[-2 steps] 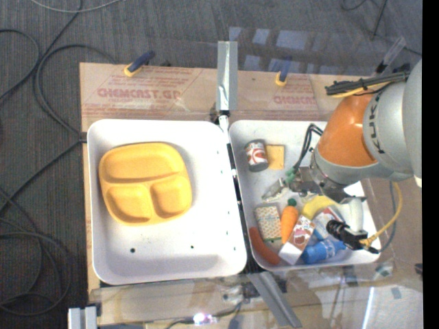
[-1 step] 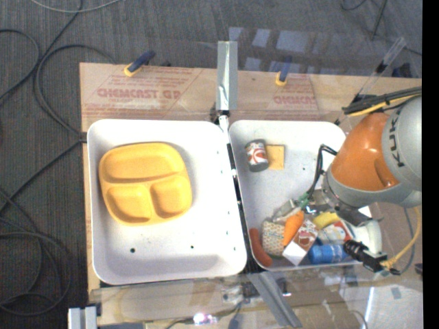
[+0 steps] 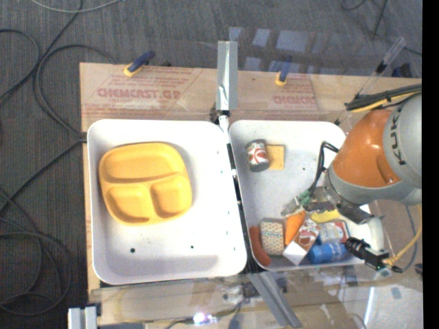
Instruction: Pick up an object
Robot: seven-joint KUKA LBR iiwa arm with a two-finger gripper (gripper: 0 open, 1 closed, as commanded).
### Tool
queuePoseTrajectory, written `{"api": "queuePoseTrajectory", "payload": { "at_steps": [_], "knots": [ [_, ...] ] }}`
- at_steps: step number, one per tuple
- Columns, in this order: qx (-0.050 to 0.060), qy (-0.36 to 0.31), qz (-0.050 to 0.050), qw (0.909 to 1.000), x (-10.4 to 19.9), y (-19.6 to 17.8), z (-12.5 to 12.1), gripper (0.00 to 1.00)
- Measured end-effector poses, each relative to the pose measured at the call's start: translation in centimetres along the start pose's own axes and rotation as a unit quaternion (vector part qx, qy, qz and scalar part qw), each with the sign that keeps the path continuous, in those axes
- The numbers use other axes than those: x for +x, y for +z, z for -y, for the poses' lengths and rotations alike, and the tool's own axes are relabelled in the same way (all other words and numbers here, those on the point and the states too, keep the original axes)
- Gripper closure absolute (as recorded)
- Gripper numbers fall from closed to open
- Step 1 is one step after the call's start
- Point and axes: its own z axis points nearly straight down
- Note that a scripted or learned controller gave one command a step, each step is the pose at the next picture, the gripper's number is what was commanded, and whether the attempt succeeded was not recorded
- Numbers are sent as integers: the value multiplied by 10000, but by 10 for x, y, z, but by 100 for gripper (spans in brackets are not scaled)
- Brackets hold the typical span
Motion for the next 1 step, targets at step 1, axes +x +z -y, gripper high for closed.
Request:
{"api": "queuePoseTrajectory", "payload": {
  "at_steps": [1],
  "knots": [
    [103,-611,-14,9981,29,-121,-101,100]
  ]
}}
